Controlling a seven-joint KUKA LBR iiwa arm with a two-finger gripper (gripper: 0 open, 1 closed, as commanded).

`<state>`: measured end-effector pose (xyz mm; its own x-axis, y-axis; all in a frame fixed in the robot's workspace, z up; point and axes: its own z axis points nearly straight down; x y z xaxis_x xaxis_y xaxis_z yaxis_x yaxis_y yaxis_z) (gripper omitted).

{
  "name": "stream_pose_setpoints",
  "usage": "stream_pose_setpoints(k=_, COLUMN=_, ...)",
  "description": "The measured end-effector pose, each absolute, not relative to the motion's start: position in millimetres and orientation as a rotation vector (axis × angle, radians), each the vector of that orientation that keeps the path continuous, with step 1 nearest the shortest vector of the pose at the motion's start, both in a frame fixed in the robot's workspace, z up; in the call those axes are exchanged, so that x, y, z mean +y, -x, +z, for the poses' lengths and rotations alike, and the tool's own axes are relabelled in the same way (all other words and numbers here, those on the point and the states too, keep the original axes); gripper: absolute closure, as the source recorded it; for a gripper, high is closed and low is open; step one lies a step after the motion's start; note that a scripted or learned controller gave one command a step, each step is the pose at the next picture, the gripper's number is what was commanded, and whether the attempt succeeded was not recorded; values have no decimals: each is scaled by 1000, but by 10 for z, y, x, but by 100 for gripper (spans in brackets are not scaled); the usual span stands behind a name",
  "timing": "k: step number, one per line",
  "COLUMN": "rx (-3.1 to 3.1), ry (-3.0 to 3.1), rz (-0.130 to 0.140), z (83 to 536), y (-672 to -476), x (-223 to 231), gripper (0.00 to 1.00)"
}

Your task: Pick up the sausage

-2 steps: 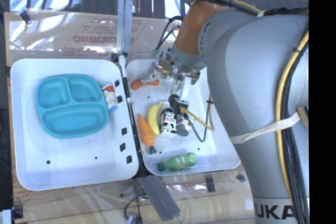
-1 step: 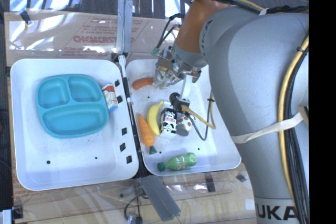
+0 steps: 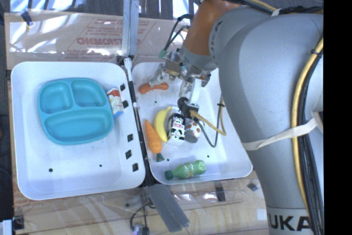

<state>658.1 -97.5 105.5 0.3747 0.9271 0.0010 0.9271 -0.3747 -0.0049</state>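
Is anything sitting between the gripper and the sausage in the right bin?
Nothing visible does. The small orange-brown sausage lies alone on bare floor at the far end of the right white bin, with the two-finger gripper just beside it. The yellow banana and orange carrot lie nearer the camera, well apart.

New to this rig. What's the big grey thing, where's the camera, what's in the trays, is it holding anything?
The grey bulk with the orange band is a robot arm reaching in from the right. Its gripper hangs over the right bin. One camera looks down on the bench at a slant.

The right bin has an orange sausage near the gripper, a banana, a carrot, a green bottle and a small cow-patterned carton. The left bin holds a blue divided plate and a small can beside it.

I see nothing between the fingers; the sausage lies on the bin floor.
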Motion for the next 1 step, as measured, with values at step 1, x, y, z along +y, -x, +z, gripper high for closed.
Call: stream_pose_setpoints(k=1, rx=-1767, ry=2598, rz=-9, z=983, y=-6597, x=-1014, gripper=0)
